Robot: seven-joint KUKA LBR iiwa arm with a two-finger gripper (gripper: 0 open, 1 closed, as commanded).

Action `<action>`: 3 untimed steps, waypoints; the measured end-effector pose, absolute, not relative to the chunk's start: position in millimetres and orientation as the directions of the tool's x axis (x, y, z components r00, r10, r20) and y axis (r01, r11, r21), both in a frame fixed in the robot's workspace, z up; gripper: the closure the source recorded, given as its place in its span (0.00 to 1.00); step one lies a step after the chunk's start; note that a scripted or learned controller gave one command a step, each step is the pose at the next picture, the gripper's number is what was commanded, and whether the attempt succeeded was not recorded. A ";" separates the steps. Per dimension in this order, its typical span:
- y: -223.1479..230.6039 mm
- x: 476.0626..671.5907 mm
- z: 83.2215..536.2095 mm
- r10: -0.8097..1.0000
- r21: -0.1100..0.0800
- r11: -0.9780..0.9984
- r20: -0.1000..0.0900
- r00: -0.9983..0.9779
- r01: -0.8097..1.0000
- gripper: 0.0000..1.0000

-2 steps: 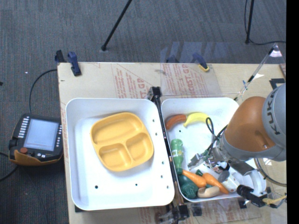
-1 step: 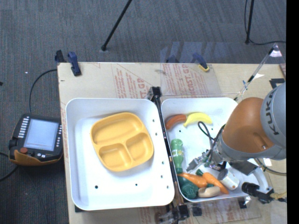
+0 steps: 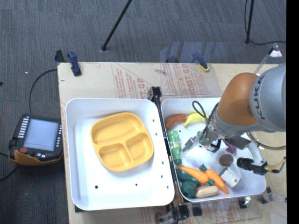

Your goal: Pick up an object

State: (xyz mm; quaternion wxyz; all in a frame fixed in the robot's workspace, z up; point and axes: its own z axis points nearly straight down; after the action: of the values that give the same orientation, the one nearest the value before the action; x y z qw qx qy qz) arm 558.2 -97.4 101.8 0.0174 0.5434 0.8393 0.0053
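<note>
Toy carrots (image 3: 205,175), a green bottle (image 3: 175,146) and a banana (image 3: 195,120) lie in the right bin (image 3: 259,186), around the hand (image 3: 200,142) hovering mid-bin; its grip state cannot be told. A yellow tray (image 3: 122,140) occupies the left bin (image 3: 84,181).

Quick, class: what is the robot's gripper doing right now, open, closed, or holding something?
Gripper: cannot be told; it hangs over the right bin, above the toy food.
</note>
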 end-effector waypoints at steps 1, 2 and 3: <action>-101.1 562.8 116.5 0.916 0.043 0.401 -0.036 -0.399 0.915 1.00; -60.2 550.1 210.9 1.000 -0.001 -0.009 0.001 0.009 1.000 1.00; -103.5 508.5 219.5 0.974 -0.009 -0.227 0.001 0.227 0.974 1.00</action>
State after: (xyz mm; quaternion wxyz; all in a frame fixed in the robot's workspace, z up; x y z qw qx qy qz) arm 508.5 -103.5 219.5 -0.0036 0.7833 0.6216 -0.0024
